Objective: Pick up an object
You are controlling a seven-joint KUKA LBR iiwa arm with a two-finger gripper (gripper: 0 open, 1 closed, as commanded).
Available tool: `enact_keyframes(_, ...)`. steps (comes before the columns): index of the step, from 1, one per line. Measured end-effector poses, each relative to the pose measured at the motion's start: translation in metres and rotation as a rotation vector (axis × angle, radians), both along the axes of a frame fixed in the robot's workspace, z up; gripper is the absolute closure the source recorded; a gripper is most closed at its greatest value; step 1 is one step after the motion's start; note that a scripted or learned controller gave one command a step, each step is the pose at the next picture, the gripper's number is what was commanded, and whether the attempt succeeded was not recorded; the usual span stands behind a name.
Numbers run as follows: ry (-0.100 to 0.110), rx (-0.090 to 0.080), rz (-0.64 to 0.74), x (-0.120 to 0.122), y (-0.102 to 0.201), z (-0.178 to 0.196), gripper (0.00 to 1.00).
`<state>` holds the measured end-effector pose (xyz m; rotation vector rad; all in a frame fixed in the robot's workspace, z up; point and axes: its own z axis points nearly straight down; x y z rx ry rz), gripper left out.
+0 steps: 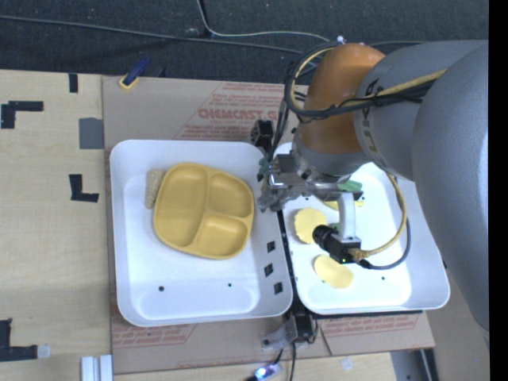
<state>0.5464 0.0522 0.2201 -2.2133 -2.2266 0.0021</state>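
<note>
Above the bins' shared wall (281,254): pincer (272,182), state not discernible.
A yellow disc (308,225) is found just beside it, lower right in view.

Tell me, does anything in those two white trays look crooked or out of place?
The yellow divided plate in the left bin sits skewed to the bin's walls, and its left edge overlaps a tan, sponge-like piece. Nothing looks spilled or broken.

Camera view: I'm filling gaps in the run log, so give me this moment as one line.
arm over right bin | discs in right bin | plate in left bin | hold: cannot tell
</note>
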Motion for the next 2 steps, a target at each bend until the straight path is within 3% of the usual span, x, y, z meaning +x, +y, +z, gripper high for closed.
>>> enact_keyframes(1,0.000,0.000,0.000,0.0110,0.0478,-0.0093,1.00)
enact_keyframes(2,0.000,-0.001,-0.004,0.0108,0.0448,-0.0087,0.00)
